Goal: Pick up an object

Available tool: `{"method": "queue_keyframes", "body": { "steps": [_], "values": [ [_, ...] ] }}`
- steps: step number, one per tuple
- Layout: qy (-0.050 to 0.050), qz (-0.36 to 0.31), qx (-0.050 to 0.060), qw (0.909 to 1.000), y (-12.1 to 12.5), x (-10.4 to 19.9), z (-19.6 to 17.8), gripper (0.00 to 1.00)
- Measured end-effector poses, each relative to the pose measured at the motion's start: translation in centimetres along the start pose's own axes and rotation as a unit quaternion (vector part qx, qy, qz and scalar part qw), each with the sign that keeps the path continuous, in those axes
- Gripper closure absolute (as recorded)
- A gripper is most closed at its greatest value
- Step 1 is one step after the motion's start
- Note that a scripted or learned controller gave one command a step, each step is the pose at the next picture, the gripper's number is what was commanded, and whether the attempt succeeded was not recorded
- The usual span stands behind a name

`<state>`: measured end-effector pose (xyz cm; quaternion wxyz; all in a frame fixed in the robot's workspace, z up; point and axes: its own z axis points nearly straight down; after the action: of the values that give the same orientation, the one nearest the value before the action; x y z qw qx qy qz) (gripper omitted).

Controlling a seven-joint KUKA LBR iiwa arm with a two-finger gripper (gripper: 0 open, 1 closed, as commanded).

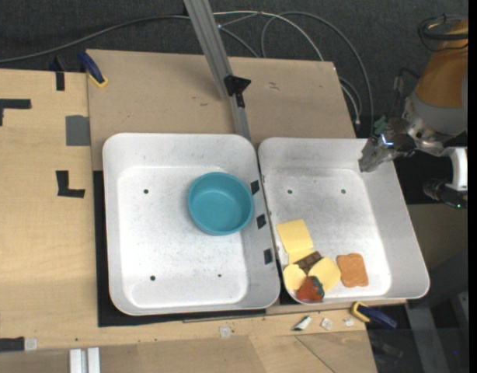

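Two white bins on a plywood bench, arm waiting at the right edge.

The bench (36,231) is pale wood with black tape marks at the left of the frame, and a brown board (168,92) lies behind the bins; dark floor and loose cables (301,29) fill the top. A grey metal post (211,45) slants down from the top centre to the gap between the bins. The left bin (130,278) holds a blue bowl (219,202) near its middle. The right bin (394,231) holds a cluster at its lower edge: a yellow block (294,238), a second yellow piece (325,272), a red piece (308,290) and an orange slab (352,270). The gripper (372,158) hangs over the right bin's upper right rim, well apart from the cluster; whether its jaws are apart or together cannot be told. No writing is readable.
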<state>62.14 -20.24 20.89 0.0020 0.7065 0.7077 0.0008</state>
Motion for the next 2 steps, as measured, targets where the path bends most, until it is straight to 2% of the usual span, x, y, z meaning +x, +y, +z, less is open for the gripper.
{"method": "queue_keyframes", "body": {
  "steps": [1, 2],
  "values": [
    [0.002, -0.002, 0.002, 1.0000, 0.3, 6.1, -0.2, 1.00],
    [0.002, -0.003, 0.002, 1.0000, -0.5, 12.0, -1.4, 1.00]
  ]
}}
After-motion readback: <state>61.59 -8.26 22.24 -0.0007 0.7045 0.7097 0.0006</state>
